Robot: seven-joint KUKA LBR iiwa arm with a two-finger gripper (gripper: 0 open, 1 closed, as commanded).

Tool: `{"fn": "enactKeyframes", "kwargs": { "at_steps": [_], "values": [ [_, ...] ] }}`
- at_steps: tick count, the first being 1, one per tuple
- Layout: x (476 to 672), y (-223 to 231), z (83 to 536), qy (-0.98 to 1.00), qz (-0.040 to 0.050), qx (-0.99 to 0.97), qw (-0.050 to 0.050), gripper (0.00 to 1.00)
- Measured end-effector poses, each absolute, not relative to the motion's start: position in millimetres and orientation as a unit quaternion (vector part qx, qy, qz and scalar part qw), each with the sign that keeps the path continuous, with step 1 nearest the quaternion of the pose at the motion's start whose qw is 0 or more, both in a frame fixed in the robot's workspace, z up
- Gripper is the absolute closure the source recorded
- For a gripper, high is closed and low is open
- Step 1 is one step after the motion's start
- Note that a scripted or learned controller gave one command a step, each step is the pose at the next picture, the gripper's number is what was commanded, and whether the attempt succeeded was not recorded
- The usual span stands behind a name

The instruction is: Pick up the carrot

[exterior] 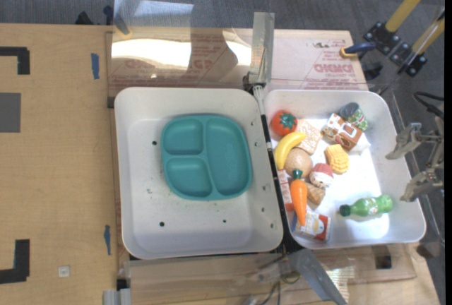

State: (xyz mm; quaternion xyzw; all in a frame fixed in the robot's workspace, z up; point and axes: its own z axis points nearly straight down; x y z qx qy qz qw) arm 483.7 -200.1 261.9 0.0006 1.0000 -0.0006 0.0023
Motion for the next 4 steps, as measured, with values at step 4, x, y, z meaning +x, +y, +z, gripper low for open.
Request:
{"fn": "enactKeyframes", "kwargs": {
  "at_steps": [4],
  "values": [
    [484.1, -97.0, 90.3, 0.962, 0.0013, 0.274, 0.008, 0.0]
  ]
}}
